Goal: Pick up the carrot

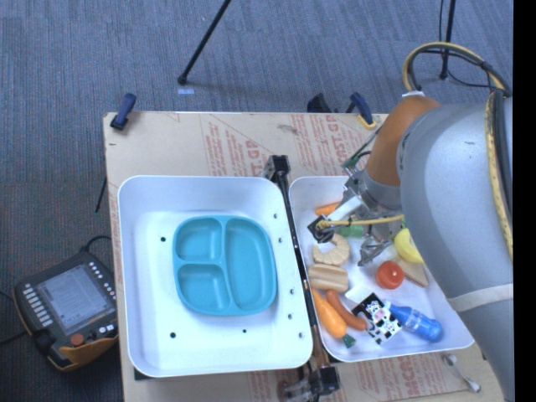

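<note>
**Hand low in the right bin, carrot lying apart from it**

The grey arm (456,199) reaches in from the right, orange band above the wrist, with the hand (374,245) lowered among the toys in the right bin (335,354) (whether it is apart or together, I cannot tell). The carrot (329,314), orange and tapered, lies flat nearer the camera than the hand, beside a bread roll (327,277). Beyond sits the left bin (138,224) holding a blue divided plate (224,264).

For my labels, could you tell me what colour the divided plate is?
Turquoise blue: the divided plate, seen in the camera view.
</note>
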Tool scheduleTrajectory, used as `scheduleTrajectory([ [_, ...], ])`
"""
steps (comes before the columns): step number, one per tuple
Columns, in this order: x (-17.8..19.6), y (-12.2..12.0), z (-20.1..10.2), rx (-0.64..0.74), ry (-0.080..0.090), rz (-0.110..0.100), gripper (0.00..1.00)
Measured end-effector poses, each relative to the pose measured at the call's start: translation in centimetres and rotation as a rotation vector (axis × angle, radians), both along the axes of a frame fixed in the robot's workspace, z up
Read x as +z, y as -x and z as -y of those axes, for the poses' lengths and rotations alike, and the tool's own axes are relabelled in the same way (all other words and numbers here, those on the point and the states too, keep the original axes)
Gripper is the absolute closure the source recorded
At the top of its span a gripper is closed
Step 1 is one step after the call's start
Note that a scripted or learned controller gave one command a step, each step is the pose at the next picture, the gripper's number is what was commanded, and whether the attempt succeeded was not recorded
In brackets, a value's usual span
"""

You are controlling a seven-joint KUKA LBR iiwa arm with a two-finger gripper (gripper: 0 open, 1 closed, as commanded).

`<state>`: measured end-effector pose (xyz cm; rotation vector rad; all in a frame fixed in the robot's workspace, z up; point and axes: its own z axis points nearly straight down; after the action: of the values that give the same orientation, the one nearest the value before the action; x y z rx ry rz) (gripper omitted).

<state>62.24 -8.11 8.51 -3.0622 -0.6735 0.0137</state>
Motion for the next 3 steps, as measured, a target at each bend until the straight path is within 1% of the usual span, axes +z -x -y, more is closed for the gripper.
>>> scheduleTrajectory([
  [1, 0.0, 0.0, 0.0, 0.000, 0.000, 0.000, 0.00],
  [2, 0.0, -0.9, 0.4, -0.194, 0.002, 0.002, 0.00],
  [3, 13.1, -1.5, 7.1, 0.054, 0.002, 0.005, 0.00],
])
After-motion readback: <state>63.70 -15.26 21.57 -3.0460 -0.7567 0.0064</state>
